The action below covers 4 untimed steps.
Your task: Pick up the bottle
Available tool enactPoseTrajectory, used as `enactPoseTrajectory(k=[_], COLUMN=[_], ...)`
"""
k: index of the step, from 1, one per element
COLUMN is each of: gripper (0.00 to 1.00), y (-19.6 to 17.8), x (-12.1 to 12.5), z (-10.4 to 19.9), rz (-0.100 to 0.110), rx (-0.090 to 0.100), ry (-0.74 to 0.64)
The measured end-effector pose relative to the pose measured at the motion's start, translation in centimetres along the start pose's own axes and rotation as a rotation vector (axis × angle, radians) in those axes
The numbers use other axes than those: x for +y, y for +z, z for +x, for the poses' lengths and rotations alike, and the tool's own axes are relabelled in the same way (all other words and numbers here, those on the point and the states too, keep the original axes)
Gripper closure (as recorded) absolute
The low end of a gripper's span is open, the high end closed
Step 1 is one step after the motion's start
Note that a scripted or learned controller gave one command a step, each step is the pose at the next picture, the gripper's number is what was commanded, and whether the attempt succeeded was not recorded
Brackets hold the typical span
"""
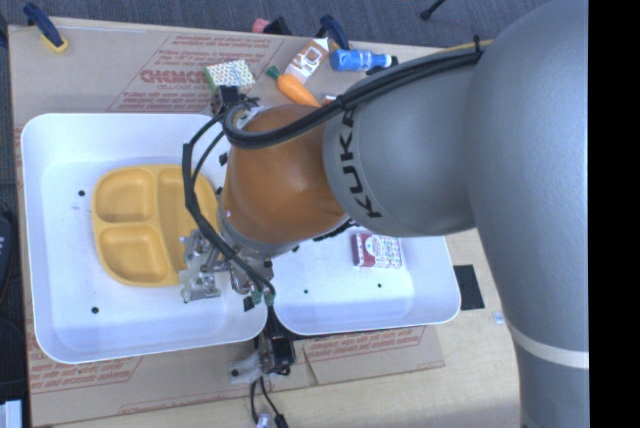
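An orange and white bottle (302, 69) lies tilted at the back, just past the arm's orange band. A blue bottle (357, 61) lies on its side right next to it. My gripper (205, 274) is down in the left bin (50, 216), at the lower right corner of a yellow divided tray (135, 224), far from both bottles. Nothing shows in its grasp. The arm's body hides most of the right bin (400, 311).
A red and white packet (377, 249) lies in the right bin beside the arm. A green patterned card (228, 74) sits on the cardboard behind the left bin. Clamps (45, 28) hold the cardboard's back edge. Cables loop around the wrist.
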State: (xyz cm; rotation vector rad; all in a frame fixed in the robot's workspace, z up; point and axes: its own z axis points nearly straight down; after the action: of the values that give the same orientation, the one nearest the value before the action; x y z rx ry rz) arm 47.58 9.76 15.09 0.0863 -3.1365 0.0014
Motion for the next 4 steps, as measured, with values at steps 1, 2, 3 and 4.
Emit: enactPoseTrajectory(k=[1,2,3,4], gripper=[1.00,1.00,1.00,1.00], y=[-12.8,-9.3,-13.1,-9.8], x=[-1.6,-0.7,5.5,11.9], z=[-1.2,-0.4,-2.3,-2.8], rz=[0.000,0.000,0.000,0.001], rx=[-0.007,-0.003,-0.005,-0.002], ry=[-0.091,-0.146,-0.150,0.009])
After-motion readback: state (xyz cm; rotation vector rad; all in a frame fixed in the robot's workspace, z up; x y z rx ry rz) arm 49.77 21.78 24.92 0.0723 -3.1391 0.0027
